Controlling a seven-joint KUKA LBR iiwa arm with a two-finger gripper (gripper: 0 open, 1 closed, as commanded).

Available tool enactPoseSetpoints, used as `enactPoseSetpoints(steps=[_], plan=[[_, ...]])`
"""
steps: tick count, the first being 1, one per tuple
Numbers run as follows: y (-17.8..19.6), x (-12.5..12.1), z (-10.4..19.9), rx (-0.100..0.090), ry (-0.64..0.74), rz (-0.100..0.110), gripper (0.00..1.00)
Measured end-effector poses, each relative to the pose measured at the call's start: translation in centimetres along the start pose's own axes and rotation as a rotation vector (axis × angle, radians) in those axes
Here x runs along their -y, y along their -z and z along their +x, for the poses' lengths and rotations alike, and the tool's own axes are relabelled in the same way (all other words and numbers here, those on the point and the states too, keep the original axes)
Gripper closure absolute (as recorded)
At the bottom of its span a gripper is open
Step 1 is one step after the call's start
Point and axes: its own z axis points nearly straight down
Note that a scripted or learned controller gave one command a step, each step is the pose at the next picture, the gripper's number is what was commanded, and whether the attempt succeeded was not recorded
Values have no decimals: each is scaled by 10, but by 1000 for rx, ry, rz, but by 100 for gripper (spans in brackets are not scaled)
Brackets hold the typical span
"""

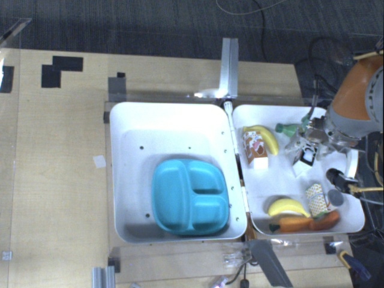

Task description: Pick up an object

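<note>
The tool (309, 143) hangs over the far right part of the right bin (282, 182); from this slant I cannot tell how far open it is, and nothing can be seen in its hold. No object is picked up yet.

Risks, as I judge them:
- The nearest candidate is a small green thing (289, 128) just beside the tool, near the bin's far edge. It looks slim and partly clear, so a grasp could close beside it or nudge it against the wall.
- The carton (255, 147) touches the upper banana (269, 138) near the bin's far left corner. A descent there could catch both or push 1 aside.
- Along the near edge, the lower banana (287, 207), a carrot (294, 224) and a patterned cup (316, 198) crowd together. Curved, smooth skins may roll or slip out as the tool closes.
- Working close to a wall risks striking the rim.

Containers: 2 white bins sit side by side on the table (60, 161). The left bin (138, 131) holds 1 blue divided plate (191, 195), lying towards its near edge. The right bin holds everything else listed above, with bare floor in its middle.
</note>
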Motion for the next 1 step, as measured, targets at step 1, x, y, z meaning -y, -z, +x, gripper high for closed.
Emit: enactPoseSetpoints(steps=[1], plan=[[10,0,1,-1,1,0,100]])
